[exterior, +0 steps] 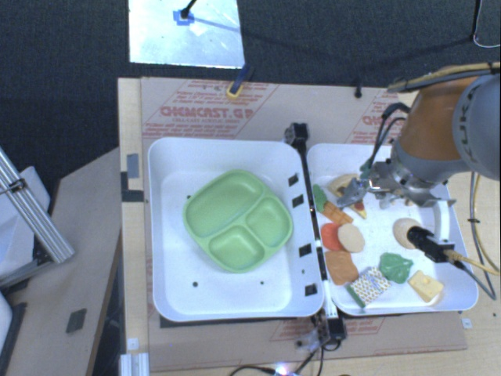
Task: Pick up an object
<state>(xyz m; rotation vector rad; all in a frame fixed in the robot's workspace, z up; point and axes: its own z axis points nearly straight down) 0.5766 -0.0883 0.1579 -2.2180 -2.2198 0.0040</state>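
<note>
The right bin (462,292) holds several toy foods. Among them are a beige piece (341,183), an orange carrot (337,212), a green strip (318,197), a red slice (332,237) and a cream egg shape (352,240). An orange-brown piece (341,266) lies in front of these. My gripper (357,192) reaches in from the right and hangs low over the bin's back left part. It is just right of the beige piece and above the carrot. I see nothing clearly held in it.
The left bin (168,288) holds a green divided plate (237,220). Green broccoli (395,266), a yellow block (425,286), a checkered packet (369,286) and a tan round piece (406,230) lie at the right bin's front. A black divider (311,225) separates the bins.
</note>
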